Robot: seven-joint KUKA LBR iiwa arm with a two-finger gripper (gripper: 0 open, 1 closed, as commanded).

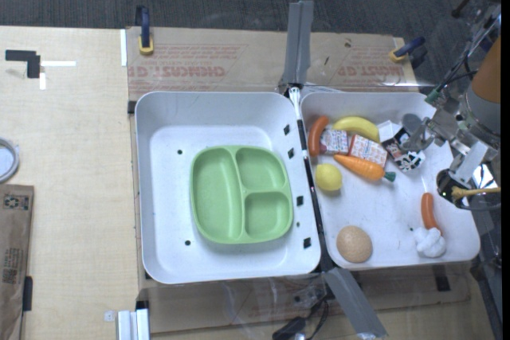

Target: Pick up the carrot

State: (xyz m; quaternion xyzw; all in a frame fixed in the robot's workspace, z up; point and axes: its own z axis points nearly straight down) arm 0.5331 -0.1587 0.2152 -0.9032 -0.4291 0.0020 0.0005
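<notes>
Carrot, orange tapered plastic with a green stub, lies slantwise in the shallow white right-hand bin, in its far left part. The grey two-finger gripper hangs just right of it; open or closed, I cannot tell. Crowding is the risk: a yellow plastic banana, printed red-and-white cartons apparently touching the carrot, and a yellow lemon just beside it could be nipped instead, or the carrot could be knocked aside
</notes>
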